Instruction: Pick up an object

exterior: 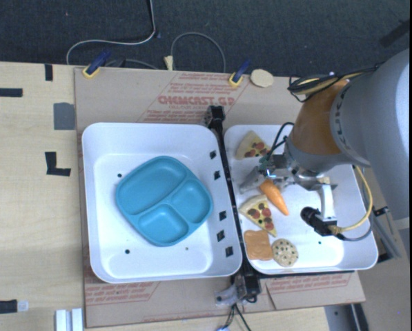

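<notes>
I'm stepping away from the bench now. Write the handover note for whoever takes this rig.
Claw: low in the right bin, at the top end of the toy carrot. Whether it is gripping cannot be told from this view.
Right bin: carrot in the middle, one pizza slice at the far corner, another pizza slice just beside the carrot, toast and cookie along the near edge.
Left bin: blue divided plate.
Done: arm is at the carrot.
Left: confirm a grip, then lift.
</notes>
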`<state>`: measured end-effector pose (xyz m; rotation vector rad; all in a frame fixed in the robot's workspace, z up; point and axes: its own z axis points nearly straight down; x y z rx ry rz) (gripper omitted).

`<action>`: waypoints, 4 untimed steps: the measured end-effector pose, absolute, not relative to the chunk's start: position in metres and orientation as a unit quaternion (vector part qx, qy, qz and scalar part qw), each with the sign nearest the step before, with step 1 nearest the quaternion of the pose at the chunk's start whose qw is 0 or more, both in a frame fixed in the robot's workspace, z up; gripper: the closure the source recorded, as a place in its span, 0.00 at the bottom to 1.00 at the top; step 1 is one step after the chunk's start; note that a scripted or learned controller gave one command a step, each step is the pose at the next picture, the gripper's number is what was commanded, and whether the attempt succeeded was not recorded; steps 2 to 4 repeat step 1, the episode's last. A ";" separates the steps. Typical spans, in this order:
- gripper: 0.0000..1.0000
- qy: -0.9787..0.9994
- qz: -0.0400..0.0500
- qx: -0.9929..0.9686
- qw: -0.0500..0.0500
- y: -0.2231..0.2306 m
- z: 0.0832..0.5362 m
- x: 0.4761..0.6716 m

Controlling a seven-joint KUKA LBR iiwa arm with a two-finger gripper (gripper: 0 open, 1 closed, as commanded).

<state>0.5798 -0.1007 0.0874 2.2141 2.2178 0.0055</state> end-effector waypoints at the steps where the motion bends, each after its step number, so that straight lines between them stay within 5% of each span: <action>1: 1.00 0.707 0.001 0.707 0.004 -0.102 0.097 0.581; 4: 1.00 0.707 0.001 0.707 0.004 -0.102 0.097 0.581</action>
